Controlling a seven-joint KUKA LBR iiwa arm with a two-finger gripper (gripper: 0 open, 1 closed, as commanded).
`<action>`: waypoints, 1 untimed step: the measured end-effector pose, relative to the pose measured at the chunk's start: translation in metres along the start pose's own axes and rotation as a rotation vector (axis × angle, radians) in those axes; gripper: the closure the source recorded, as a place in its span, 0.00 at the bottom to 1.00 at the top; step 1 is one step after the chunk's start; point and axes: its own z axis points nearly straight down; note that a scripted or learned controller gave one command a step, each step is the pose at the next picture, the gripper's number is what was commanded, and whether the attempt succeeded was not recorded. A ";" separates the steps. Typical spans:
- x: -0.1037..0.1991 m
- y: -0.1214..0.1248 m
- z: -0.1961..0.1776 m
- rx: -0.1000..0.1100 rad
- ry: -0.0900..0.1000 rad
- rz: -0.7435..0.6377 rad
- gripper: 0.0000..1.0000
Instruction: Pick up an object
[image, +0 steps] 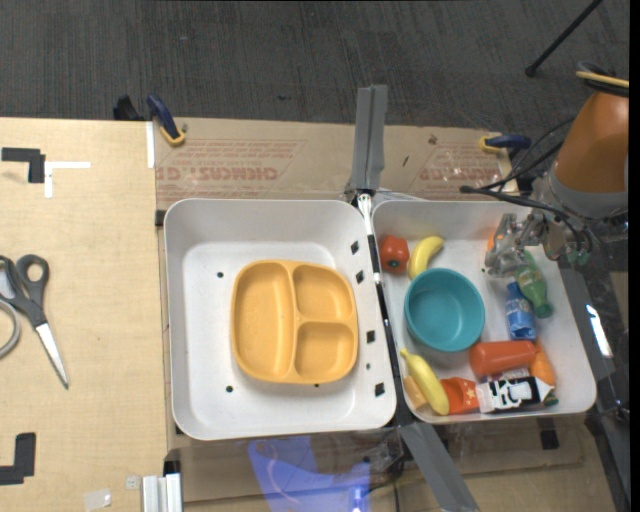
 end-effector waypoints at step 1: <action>0.068 0.047 0.012 -0.002 0.010 0.235 1.00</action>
